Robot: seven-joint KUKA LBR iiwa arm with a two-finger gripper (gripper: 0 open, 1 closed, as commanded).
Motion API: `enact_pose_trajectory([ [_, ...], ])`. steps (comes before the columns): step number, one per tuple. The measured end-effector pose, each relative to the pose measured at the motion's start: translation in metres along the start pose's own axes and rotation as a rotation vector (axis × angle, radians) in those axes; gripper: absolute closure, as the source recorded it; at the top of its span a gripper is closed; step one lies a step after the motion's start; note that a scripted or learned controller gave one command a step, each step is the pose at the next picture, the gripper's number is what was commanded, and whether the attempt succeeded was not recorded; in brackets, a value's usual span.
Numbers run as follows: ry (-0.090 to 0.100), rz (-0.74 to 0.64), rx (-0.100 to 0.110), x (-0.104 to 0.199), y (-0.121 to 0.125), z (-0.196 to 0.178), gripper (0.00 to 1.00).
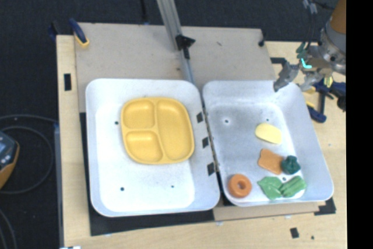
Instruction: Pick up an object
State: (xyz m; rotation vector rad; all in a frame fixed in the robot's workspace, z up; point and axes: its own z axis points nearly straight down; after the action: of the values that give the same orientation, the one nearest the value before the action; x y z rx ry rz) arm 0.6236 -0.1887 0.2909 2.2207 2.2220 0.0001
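Camera view, looking down at a slant: claw poised over the upper right rim of the right bin, grey fingers spread a little apart, nothing between them. Wrist and orange band reaching in from the right edge, above the claw. Below the claw, well apart from it, inside the right bin: pale yellow piece, then lower an orange block touching a dark green lump. Lower still, bright green leafy pieces and, to their left, an orange ring near the bin's bottom edge. Far to the lower left of the claw, left bin bearing a yellow divided plate with three compartments
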Motion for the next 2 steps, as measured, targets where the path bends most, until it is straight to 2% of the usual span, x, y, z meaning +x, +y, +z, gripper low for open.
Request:
enact_pose_trajectory([
  [1, 0.000, 0.000, -0.002, 0.000, 0.000, -0.001, 0.00],
  [2, -0.001, 0.000, 0.004, 0.000, -0.007, 0.059, 0.00],
])
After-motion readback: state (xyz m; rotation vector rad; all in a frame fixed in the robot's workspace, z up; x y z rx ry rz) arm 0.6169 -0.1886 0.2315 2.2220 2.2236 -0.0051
